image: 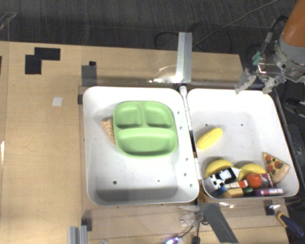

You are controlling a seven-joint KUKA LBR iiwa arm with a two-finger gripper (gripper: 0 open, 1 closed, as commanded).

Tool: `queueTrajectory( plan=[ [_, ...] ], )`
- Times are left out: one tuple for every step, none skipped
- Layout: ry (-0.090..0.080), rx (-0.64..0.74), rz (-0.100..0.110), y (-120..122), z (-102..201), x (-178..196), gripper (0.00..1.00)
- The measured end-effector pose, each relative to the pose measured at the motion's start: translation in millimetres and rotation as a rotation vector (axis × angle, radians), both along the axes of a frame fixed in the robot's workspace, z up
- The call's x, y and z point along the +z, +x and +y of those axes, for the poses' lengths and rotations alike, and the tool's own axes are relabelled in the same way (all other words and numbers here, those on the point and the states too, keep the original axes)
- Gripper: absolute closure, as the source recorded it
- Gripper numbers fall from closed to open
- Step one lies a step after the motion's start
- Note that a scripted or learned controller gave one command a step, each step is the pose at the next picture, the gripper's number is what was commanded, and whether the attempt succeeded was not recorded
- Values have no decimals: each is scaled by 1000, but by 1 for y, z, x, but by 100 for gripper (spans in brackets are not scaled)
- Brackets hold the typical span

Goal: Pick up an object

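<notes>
My end effector hangs open and holding nothing over the right bin's far right corner, while the corn cob lies mid-bin, other toys piled along its near edge.

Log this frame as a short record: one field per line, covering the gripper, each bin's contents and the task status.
gripper: open, above the far edge of the right bin, holding nothing
left bin: green divided plate; a tan item tucked at the plate's left edge
right bin: corn cob lying alone near the middle; pizza slice toy at the right wall; pile of small items in the near corner
task status: no object picked up yet
</notes>
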State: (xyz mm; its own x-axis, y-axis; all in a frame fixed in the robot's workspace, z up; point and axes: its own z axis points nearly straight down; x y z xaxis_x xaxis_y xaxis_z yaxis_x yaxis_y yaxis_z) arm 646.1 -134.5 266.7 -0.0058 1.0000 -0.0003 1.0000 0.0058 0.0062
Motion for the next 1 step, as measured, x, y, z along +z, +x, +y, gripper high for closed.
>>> queueTrajectory(
  plan=[
    [0,192,2,-23,26,-136,0]
  ],
)
